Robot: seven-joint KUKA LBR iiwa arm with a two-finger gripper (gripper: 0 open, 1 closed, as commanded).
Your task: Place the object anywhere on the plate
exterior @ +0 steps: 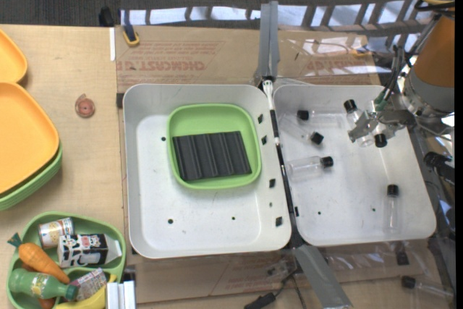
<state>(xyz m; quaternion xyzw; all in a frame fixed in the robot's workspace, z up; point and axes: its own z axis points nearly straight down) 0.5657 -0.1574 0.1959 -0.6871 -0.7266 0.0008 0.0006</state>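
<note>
Two shallow white bins sit side by side on the bench. In the left bin [145, 228] lies a square green plastic plate [181, 119] with rounded corners, and a dark grey ribbed mat [213, 155] rests flat on its middle.

The right bin [347, 228] holds several small clear vials with black caps, scattered well apart: one [312, 164] lying on its side near the bin's centre-left, one [391, 202] towards the lower right, two loose black caps or short vials [303, 114] [316, 137] near the upper left, and another [351, 106] close to the top edge.

The grey arm with its orange band [434, 58] comes in from the right, and its metal two-finger gripper [369, 128] hangs low over the upper right part of that bin. A black-capped vial [380, 141] lies just beside the tips (touching or not, I cannot tell), and I cannot tell how the gripper stands either.

Off to the left on the wooden table are stacked orange plates [25, 134] and a green bowl [29, 228] of toy food.
</note>
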